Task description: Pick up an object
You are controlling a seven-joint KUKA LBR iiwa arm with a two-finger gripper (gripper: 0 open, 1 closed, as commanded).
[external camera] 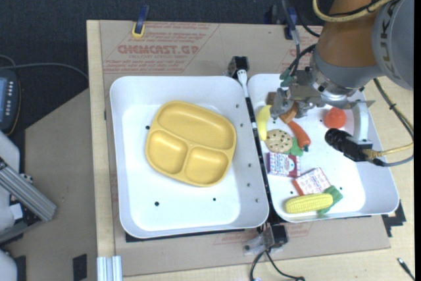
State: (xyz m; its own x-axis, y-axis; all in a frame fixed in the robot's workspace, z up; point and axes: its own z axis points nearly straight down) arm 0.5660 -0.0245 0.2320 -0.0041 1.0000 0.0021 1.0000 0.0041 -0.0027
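Observation:
My gripper (283,106) hangs low over the upper left part of the right bin (381,189). Just below it lie a yellow banana (263,123), a round cookie (279,140) and an orange-red carrot (300,134) whose upper end runs under the gripper. A red tomato (335,117) sits to the gripper's right. Nearer the front of this bin lie two red-and-white packets (283,164) (314,179) and a corn cob (308,204). I see nothing lifted off the bin floor.
The left bin (131,141) holds a yellow divided plate (191,143). The ridge where the two bins meet (255,141) runs right beside the banana. The arm's orange band (355,10) looms over the right bin's back edge.

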